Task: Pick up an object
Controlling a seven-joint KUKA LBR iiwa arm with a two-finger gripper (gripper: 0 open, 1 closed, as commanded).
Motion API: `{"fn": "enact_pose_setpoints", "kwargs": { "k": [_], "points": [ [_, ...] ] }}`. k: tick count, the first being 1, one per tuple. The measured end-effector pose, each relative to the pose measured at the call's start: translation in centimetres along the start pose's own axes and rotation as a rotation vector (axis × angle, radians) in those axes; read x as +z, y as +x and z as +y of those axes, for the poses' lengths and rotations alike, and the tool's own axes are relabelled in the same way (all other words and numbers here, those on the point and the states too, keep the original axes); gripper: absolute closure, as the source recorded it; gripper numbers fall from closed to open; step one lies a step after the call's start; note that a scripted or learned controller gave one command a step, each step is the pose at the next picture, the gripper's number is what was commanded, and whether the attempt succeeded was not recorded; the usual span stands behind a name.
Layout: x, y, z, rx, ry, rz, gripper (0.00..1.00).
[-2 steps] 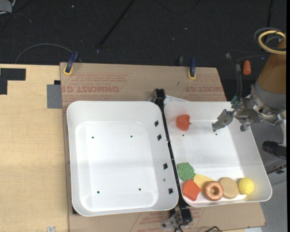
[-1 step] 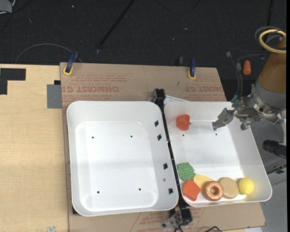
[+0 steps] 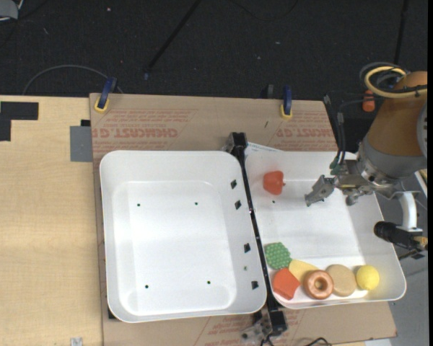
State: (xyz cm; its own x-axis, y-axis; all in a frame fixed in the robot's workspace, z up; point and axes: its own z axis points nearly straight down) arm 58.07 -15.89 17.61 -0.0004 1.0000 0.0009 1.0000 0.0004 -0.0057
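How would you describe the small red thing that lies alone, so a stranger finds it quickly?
Look in the right bin, at its far end. The red thing lies there near the divider, alone, while all other items crowd the near edge.

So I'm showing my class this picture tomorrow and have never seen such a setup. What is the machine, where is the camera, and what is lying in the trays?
One fixed camera looks down at a slant on a bench with two white bins. The left bin sits beside the right bin. The grey robot arm reaches in from the right; its tool hangs over the right bin with nothing visible between its fingers. In that bin lie a red piece near the far end, and at the near end a green piece, an orange-red piece, a doughnut, a tan round and a yellow ball.
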Motion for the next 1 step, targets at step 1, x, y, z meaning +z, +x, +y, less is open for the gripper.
{"fn": "enact_pose_setpoints", "kwargs": {
  "k": [1],
  "points": [
    [5.46, 0.61, 0.77, -0.001, 0.0, 0.0, 0.0]
  ]
}}
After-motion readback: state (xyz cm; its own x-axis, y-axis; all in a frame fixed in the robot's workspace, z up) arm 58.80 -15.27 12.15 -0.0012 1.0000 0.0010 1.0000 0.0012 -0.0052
